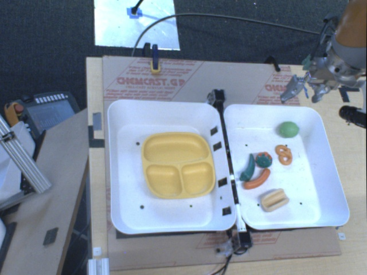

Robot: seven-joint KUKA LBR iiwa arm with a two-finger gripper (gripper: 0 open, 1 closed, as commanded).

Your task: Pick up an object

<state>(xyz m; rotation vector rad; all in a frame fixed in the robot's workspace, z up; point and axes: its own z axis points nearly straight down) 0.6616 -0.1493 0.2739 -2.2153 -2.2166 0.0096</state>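
Two white bins: left bin (123, 116) holds a yellow divided tray (175, 165); right bin (321, 211) holds six toy foods, green ball (288, 129) at 1 o'clock. Board (189, 79) beneath reads "CHEMCAST GP". Gripper (302, 88) above the right bin's 12 o'clock rim, fingers spread, empty.

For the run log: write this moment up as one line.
gripper: raised beyond right bin's far edge | holding: nothing | right bin: green ball, pretzel, sausage, bun | left bin: yellow tray
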